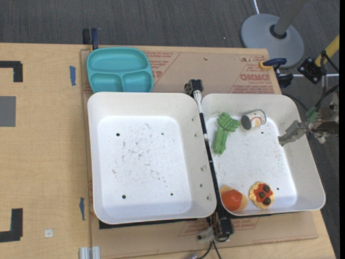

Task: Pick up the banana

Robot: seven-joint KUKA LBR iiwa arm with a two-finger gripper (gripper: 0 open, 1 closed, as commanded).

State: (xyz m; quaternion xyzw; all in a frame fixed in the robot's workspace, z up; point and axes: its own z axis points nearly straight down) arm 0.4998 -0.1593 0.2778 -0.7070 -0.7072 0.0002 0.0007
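Two shallow white bins sit side by side on a sheet of brown cardboard (226, 72), which lies on a pale wooden surface (38, 144).

The left bin (97, 144) has a scuffed floor with faint dark marks. The right bin (302, 193) holds four small things. A green toy (223, 132) lies near the bin's upper left, close to the wall it shares with the left bin, its wider end pointing up. Just to the right of it, apart from it, a small can (252, 120) lies on its side. Along the bottom wall sits a round red-orange fruit (233, 199), and just beside it on the right is a yellow toy with red and dark spots (261, 194).

Where the banana lies cannot be told.

The pincer (291, 133) reaches in from the right and hangs over the right rim of the right bin, well apart from all four things. It is blurred and partly cut off, so whether it is spread or pressed together cannot be told.

Above the left bin, touching its top rim, rests a teal divided tray (119, 69). A black clamp (193, 86) stands at the top of the seam between the bins. At the upper right, on the dark floor, is a grey round stand (267, 34).
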